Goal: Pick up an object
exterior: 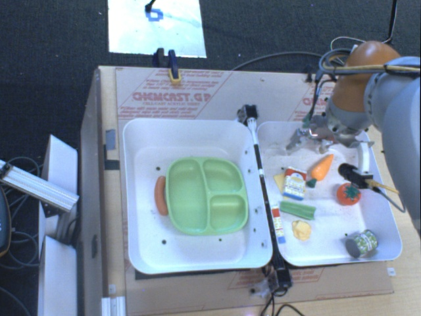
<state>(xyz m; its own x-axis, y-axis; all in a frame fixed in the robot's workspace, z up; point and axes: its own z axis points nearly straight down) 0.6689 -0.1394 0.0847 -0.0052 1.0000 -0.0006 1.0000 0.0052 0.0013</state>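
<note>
Fingers spread apart, nothing between them: the gripper (304, 139) hovers over the right bin's (388, 236) far end. Just beside it lies the carrot (321, 167), long axis diagonal, tip pointing up-right, green end down-left.

I count two white bins, a left bin (138, 176) and a right bin (388, 236). Left: one green divided plate (206, 195) and one hot dog (160, 195). Right: one carrot (321, 167), one tomato (348, 194), one small carton (295, 183), one green stick (297, 210), one yellow piece (301, 230), one can (362, 242).
</note>
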